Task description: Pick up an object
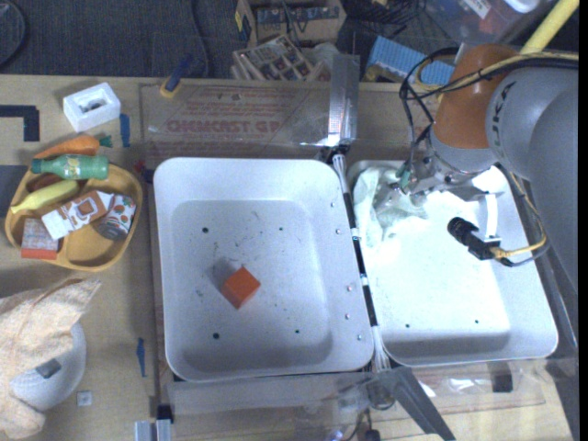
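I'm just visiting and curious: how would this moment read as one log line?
arm: over right bin | gripper: at far-left corner | orange block: left bin, untouched

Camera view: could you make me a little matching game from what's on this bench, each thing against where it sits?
Things:
1. orange block
2. green bottle
3. pale cloth
4. gripper

Places:
A. yellow bowl, far left
B. above the right bin's back left corner
C. left bin
D. crumpled in the right bin

Pairs: 1-C, 2-A, 3-D, 4-B
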You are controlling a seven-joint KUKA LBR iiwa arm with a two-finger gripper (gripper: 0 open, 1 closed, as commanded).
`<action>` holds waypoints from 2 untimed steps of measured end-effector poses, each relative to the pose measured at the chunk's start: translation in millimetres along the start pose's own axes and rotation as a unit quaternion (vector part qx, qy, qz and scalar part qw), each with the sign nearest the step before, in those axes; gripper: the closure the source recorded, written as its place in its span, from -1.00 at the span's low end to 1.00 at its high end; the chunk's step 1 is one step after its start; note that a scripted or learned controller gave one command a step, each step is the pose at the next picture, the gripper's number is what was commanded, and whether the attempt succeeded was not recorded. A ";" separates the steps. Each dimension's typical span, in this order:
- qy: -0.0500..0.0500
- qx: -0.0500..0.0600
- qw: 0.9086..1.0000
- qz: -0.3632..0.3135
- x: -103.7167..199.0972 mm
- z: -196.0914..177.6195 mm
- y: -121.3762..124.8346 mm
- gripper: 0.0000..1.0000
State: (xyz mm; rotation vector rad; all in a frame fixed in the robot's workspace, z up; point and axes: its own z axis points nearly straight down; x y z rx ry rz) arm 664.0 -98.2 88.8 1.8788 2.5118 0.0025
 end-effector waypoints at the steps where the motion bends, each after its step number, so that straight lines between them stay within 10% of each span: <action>1: 0.000 0.000 1.000 0.000 0.0 0.0 0.0 -1.00; 2: 0.000 0.000 1.000 0.000 0.0 0.0 0.0 -1.00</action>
